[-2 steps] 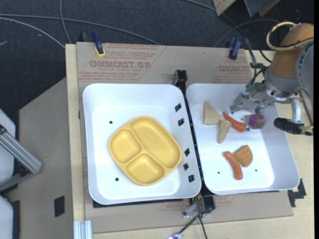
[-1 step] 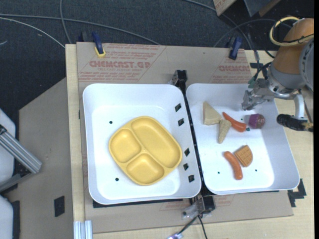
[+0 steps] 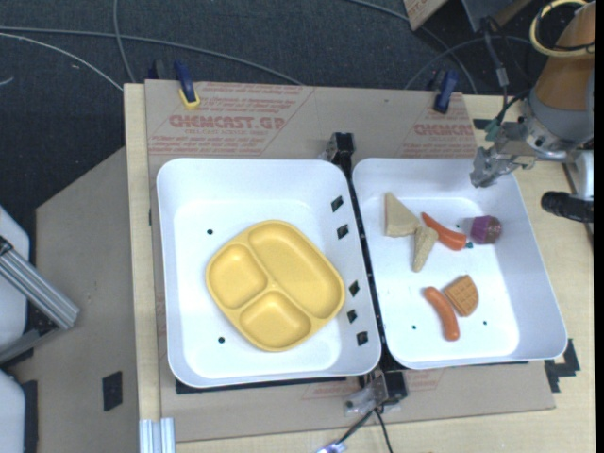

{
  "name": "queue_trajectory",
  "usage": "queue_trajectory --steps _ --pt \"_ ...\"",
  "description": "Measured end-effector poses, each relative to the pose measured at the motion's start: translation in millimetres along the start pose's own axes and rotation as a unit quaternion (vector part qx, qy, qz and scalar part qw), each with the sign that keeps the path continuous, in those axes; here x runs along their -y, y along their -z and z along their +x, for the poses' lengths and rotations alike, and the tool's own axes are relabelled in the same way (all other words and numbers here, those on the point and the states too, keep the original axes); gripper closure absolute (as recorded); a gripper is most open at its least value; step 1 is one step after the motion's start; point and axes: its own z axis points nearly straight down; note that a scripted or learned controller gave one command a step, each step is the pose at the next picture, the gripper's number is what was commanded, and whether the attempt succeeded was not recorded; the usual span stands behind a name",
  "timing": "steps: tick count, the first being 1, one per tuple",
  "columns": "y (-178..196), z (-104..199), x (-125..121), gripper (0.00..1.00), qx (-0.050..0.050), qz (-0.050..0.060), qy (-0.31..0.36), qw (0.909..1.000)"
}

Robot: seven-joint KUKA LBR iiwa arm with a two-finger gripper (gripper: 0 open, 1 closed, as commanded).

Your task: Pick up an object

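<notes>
From the camera view, the arm is reaching in from the right and its pincer [image 3: 486, 170] is hanging over the far rim of the right bin [image 3: 538, 328], above the toy food and touching none of it. Whether it is released or clenched I cannot tell from here; the tip is too small and dark against the rim.

Nearest it, the purple piece [image 3: 485, 228] is sitting by the bin's right side, rounded and probably smooth, so I am judging it likely to squirt out unless it is pinched across its middle. Just beside it, the orange carrot [image 3: 444, 231] is lying slantwise; it looks light and stiff, best taken across its narrow width. Two tan wedges [image 3: 410, 230] are resting together to the left, one leaning on the carrot's end, their sloped faces looking awkward to clamp. Nearer the front, the sausage [image 3: 444, 311] is lying next to the waffle piece [image 3: 462, 293], almost touching it. The sausage looks the friendliest target: slim, rigid, open space on its left flank.

Over in the left bin [image 3: 179, 253], the yellow divided plate [image 3: 274, 283] is sitting flat, broad and low, a poor fit for two fingers.
</notes>
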Motion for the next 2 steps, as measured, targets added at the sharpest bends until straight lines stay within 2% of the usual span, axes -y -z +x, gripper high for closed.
queue_trajectory --steps 1,2 --pt "62.7 -2.0 5.3 1.00 0.000 -0.001 -0.001 1.0000" --pt "127.5 0.6 -0.4 1.00 0.001 -0.002 0.000 1.0000"
